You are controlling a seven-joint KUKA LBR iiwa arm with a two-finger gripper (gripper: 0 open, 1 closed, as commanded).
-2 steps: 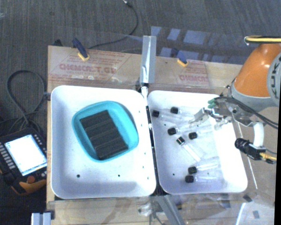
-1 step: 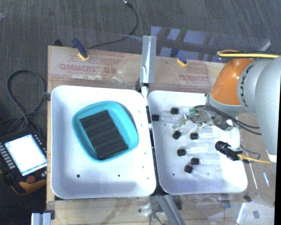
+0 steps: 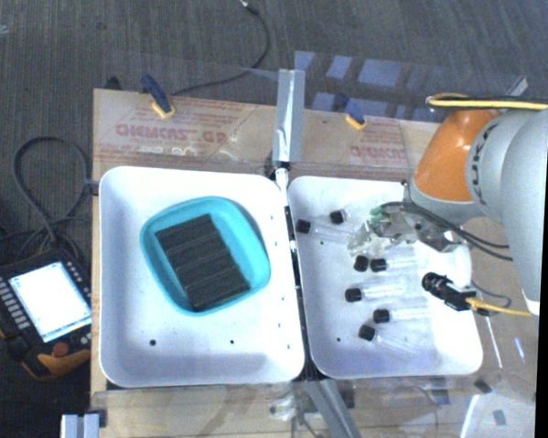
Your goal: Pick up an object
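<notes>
Several small clear tubes with black caps lie scattered in the right bin (image 3: 450,346); one lies at the centre (image 3: 352,294), another near the front (image 3: 367,333), and one by the left wall (image 3: 303,226). My gripper (image 3: 376,228) reaches in from the right and hangs low over a cluster of tubes (image 3: 371,262) in the bin's upper middle. The orange-banded wrist (image 3: 451,163) hides the bin's back right corner. In the left bin (image 3: 121,343) a blue dish (image 3: 155,244) holds a black ribbed block (image 3: 203,260).
A raised wall (image 3: 290,260) separates the two bins. A black plug on a yellow cable (image 3: 440,286) hangs from the arm over the right bin. A handheld pendant with a lit screen (image 3: 40,304) sits on the floor at the left. Clamps (image 3: 157,96) hold the back board.
</notes>
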